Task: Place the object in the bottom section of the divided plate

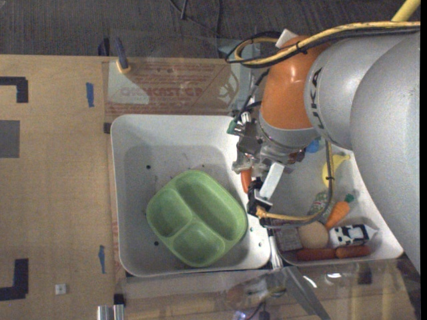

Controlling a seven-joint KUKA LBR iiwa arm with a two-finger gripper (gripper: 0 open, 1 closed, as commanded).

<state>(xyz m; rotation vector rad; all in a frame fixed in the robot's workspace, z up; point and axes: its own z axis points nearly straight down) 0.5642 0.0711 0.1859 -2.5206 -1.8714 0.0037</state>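
Plate: green divided plate (pixel 196 217) in my left bin (pixel 127 179).
Nearby: carrot (pixel 337 213), egg (pixel 313 235), sausage (pixel 331 252).
My fingers (pixel 253 195): state unclear.
Writing: unreadable.

The grey arm (pixel 373 112) reaches in from the right, filling the upper right of the view, its orange band (pixel 290 95) just above the wrist. The end effector (pixel 257 189) points down and leftward, cables looping along the arm.
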